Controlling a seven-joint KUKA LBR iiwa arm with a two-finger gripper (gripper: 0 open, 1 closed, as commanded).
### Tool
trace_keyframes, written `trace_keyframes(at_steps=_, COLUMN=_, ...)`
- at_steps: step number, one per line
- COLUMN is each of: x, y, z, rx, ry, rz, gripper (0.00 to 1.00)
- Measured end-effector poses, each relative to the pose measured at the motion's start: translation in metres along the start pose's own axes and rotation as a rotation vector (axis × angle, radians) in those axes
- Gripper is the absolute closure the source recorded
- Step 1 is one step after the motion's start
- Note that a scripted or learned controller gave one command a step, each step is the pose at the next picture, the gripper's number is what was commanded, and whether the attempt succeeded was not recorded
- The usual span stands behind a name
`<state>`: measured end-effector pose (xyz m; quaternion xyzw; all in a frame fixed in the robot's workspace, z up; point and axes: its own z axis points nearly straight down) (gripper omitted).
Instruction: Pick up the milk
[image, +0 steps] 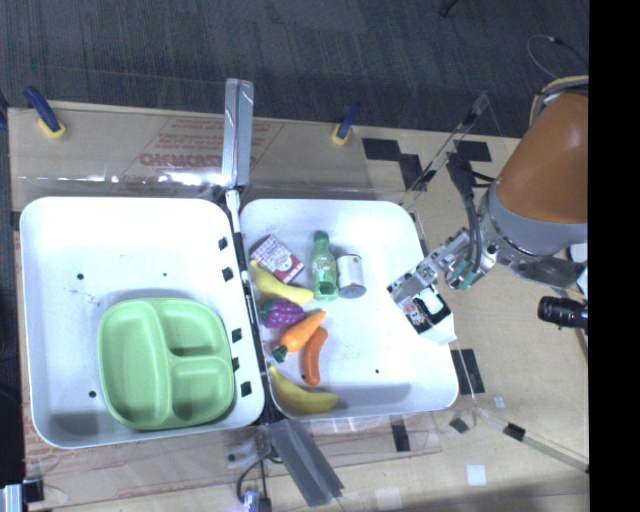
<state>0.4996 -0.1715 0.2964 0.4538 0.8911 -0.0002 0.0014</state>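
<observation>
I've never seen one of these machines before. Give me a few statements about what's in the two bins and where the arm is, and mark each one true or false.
1. The green divided tray lies in the left bin. True.
2. The gripper hangs over the left bin. False: it is at the right edge of the right bin.
3. A green bottle lies beside a small can. True.
4. The carrot rests on the green tray. False: it is in the right bin, next to the purple grapes.
5. A white and black carton sits right at the gripper. True.
6. Both bananas are in the left bin. False: both lie in the right bin.
</observation>
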Motion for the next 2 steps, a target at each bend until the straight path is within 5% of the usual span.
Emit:
trace_keyframes(at_steps=1, x=-0.026, y=0.026, z=0.037, rx=0.003, ry=0.002, rz=0.019, gripper=1.0)
trace_keyframes(at_steps=2, x=-0.036, y=0.015, z=0.029, rx=0.002, ry=0.002, rz=0.01, gripper=1.0)
